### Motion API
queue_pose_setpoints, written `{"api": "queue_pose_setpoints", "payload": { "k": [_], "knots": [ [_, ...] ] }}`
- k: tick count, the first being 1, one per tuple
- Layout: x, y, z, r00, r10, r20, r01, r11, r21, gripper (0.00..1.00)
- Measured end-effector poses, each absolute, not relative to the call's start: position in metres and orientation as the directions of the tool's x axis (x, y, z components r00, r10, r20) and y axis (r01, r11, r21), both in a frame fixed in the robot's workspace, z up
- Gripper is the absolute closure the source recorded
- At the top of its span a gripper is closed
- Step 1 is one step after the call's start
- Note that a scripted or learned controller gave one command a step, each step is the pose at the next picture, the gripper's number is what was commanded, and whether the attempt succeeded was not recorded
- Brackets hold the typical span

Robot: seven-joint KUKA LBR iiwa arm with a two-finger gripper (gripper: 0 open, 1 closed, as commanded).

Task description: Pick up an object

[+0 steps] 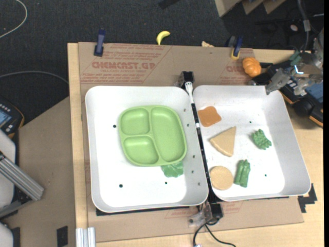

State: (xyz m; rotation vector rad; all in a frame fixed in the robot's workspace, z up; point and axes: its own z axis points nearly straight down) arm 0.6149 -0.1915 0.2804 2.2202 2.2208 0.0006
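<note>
While the gripper hangs at the right bin's far right corner, we cannot tell its state. We see an orange slab, tan wedge, round disc and two green pieces lying inside.

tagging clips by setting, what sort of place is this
Most likely a robotics lab test bench, not a kitchen: two white bins sit on a clamped cardboard sheet, holding toy food such as a green divided plate and a wedge-shaped piece, with loose cables on the dark floor.
</note>
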Motion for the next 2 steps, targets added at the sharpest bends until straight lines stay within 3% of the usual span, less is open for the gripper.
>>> {"api": "queue_pose_setpoints", "payload": {
  "k": [1,2],
  "knots": [
    [0.579,-0.141,0.079,0.001,1.0,0.006,1.0,-0.001,-0.004,0.0],
    [0.584,-0.144,0.099,0.001,1.0,-0.002,1.0,-0.001,0.012,1.0]
  ]
}}
